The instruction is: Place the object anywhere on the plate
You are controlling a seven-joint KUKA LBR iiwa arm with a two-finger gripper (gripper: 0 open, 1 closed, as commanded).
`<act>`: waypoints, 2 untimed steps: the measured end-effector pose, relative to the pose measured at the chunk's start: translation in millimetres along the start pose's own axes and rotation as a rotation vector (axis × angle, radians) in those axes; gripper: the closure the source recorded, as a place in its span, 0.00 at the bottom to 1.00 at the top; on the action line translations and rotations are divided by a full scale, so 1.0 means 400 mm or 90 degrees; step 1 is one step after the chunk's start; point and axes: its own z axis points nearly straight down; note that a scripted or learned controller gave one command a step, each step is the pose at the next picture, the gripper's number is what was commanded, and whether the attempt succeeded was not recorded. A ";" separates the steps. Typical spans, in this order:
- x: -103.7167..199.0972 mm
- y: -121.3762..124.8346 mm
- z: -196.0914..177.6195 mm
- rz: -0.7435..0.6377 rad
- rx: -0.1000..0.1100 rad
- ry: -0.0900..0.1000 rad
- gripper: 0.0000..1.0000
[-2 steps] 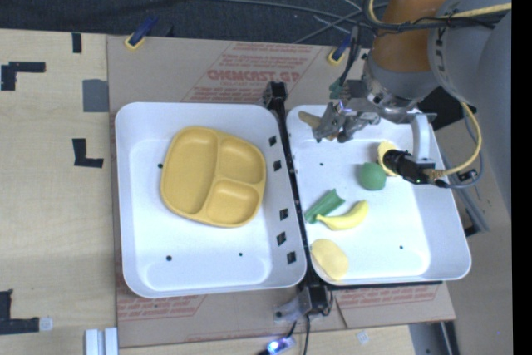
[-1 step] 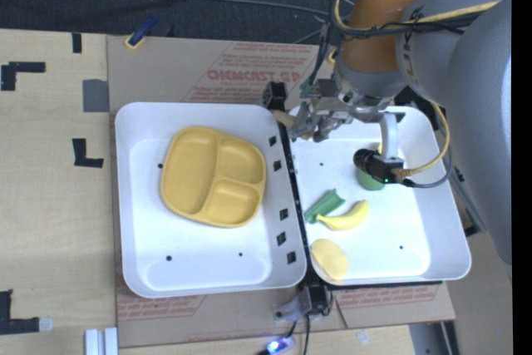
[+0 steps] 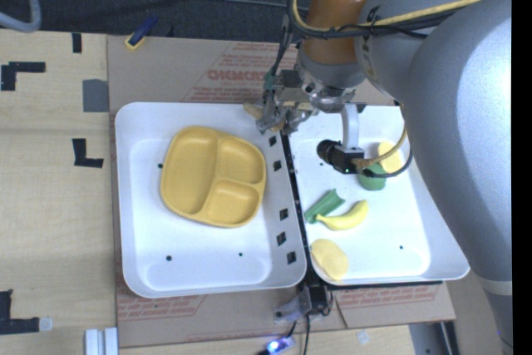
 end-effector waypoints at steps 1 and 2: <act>0.145 0.025 0.018 0.000 0.000 0.000 1.00; 0.294 0.028 0.023 0.000 0.000 0.000 1.00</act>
